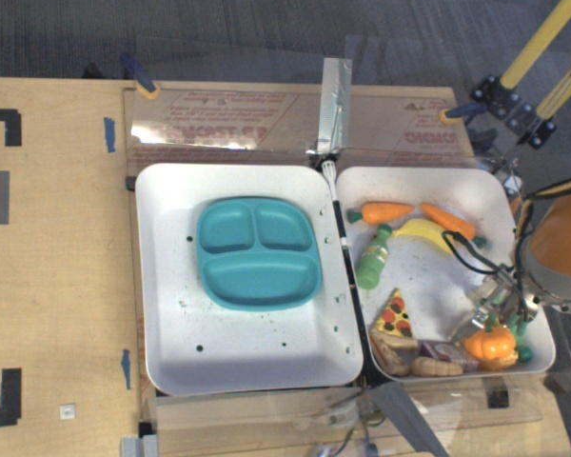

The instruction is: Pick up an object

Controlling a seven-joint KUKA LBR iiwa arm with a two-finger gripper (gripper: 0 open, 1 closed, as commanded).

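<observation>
Tool (495, 305) low in the right bin (428, 184), just above the orange pumpkin (493, 346); its grip state unclear

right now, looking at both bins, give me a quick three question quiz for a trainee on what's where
1. True or false: the teal divided tray lies in the left bin.
2. Multiple choice: what lies closest to the gripper in the right bin? A) the green bottle B) the small orange pumpkin C) the pizza slice
3. Short answer: how many carrots lie along the far side of the right bin, near the banana?

Key
1. True.
2. B; the pumpkin sits just below the gripper, at the bin's near right corner.
3. Two, one on each side of the banana's top.
</observation>
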